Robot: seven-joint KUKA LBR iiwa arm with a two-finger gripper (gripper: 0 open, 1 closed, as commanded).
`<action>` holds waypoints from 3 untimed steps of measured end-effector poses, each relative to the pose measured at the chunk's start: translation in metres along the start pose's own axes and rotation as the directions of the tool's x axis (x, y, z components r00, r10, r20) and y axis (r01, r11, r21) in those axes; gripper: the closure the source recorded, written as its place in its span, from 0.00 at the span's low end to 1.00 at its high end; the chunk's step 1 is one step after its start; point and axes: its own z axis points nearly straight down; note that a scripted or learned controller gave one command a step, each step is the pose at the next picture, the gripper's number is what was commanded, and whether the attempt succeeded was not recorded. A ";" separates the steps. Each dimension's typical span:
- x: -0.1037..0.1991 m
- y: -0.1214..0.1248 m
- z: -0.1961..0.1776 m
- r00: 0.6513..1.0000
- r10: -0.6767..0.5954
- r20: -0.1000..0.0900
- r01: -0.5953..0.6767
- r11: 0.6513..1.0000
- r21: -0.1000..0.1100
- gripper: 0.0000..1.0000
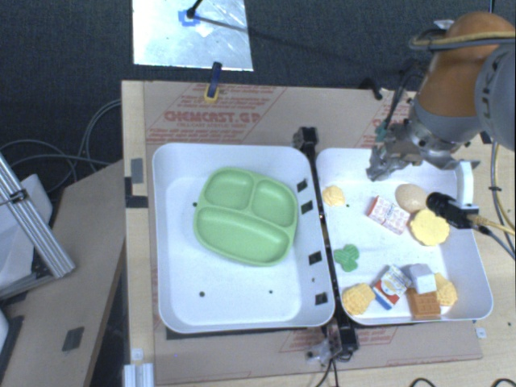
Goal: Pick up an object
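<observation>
Gripper (380,168) over far side of right bin (476,280), near bread roll (409,197); grip state impossible to tell.

A dark blue curtain (339,14) hangs behind the cardboard-covered worktop (218,111); a shiny foil sheet (192,21) lies there, cables (97,127) trailing left.

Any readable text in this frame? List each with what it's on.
"CHEMCAST GP": red print on the brown board under the bins, behind the left bin; the last letters are uncertain.
More red print on the same board behind the right bin: too blurred to read.
Red-and-white packet and small carton: print too small to read.
</observation>
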 end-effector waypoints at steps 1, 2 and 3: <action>0.040 -0.042 0.008 1.000 0.001 0.000 -0.001 1.000 0.004 1.00; 0.085 -0.058 0.013 1.000 0.000 0.000 0.000 1.000 0.002 1.00; 0.076 -0.065 0.017 1.000 0.008 0.002 -0.008 1.000 0.001 1.00</action>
